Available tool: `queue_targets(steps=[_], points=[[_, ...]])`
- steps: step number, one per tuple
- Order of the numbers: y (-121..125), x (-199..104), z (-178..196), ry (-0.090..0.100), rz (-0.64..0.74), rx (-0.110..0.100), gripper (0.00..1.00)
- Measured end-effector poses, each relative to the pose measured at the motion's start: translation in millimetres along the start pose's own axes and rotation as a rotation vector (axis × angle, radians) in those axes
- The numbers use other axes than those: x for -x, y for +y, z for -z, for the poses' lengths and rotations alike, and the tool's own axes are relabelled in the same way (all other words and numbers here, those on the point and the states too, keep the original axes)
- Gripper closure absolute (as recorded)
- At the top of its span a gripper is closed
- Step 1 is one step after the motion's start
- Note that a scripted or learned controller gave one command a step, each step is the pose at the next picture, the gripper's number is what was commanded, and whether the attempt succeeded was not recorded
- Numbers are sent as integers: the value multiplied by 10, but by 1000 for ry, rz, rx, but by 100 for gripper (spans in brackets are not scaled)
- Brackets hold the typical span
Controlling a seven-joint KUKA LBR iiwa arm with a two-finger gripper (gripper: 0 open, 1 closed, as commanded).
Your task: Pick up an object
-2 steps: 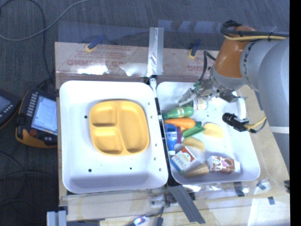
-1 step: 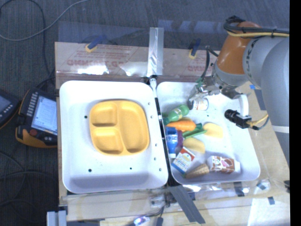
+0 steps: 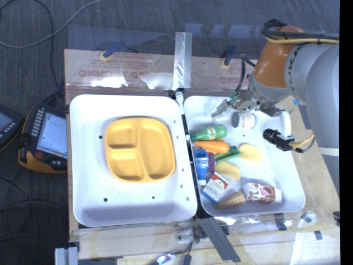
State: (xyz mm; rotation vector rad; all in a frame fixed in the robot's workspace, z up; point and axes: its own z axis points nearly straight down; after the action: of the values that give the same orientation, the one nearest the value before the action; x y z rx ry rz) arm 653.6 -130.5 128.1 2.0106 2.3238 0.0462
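Note:
My gripper (image 3: 238, 109) hangs low over the back of the right bin (image 3: 292, 175), under the orange-banded wrist. Just in front of it and to its left lies a green bottle (image 3: 210, 132). An orange carrot (image 3: 213, 146) lies below the bottle, with a pale yellow fruit (image 3: 251, 152) to its right. Further forward are a blue packet (image 3: 201, 163), a second yellow piece (image 3: 231, 171), a small red-and-white carton (image 3: 215, 187), an ice-cream cone (image 3: 231, 199) and a brown-and-white carton (image 3: 262, 192). I see nothing held in the gripper.
The left bin (image 3: 88, 192) holds a yellow divided tray (image 3: 139, 149). A ridge between the bins (image 3: 187, 164) runs front to back. A teach pendant (image 3: 47, 139) lies left of the bench. A black cable connector (image 3: 276, 137) hangs by the right bin's wall.

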Motion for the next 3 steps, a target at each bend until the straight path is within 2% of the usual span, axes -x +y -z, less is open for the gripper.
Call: queue_targets(steps=[1,2,3], points=[[1,-3,75,2,0,-2,100],[-370,-117,-325,38,601,-38,100],[-385,-125,-347,42,601,-43,0]])
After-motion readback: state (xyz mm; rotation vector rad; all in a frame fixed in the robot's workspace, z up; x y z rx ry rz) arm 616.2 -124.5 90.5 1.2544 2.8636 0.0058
